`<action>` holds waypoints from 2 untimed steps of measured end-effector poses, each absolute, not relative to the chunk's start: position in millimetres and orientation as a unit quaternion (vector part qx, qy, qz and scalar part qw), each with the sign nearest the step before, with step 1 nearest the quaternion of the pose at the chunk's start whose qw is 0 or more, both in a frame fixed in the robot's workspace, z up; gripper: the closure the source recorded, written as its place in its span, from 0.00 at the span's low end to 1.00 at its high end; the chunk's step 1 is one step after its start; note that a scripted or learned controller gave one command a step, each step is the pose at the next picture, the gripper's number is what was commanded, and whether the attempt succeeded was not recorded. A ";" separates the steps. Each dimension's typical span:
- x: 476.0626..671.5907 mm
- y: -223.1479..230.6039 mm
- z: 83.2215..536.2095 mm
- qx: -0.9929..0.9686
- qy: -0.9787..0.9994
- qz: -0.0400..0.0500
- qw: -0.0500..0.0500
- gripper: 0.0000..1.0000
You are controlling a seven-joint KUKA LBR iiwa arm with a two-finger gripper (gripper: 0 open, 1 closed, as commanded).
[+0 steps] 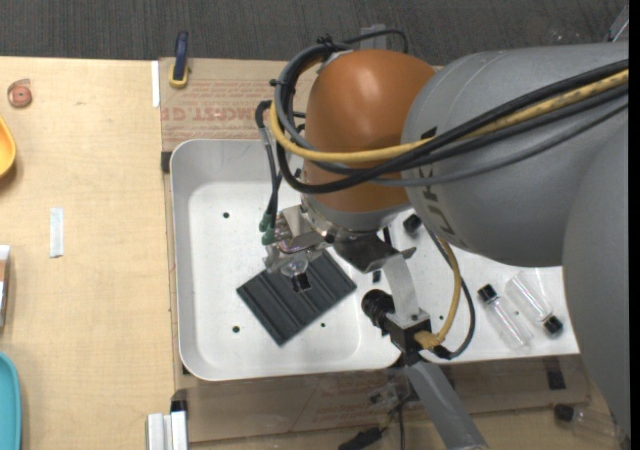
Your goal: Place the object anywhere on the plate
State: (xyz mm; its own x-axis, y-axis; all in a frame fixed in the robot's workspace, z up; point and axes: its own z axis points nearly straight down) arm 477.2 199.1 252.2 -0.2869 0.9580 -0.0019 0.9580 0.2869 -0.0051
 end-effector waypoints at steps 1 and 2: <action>477.3 198.8 252.3 -0.597 -0.802 0.003 0.001 0.00; 532.2 207.0 310.4 -0.697 -0.717 0.002 -0.001 0.00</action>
State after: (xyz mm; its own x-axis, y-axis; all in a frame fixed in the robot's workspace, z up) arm 532.2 207.0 310.4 -0.0291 0.9996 -0.0037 0.9996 0.0291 -0.0021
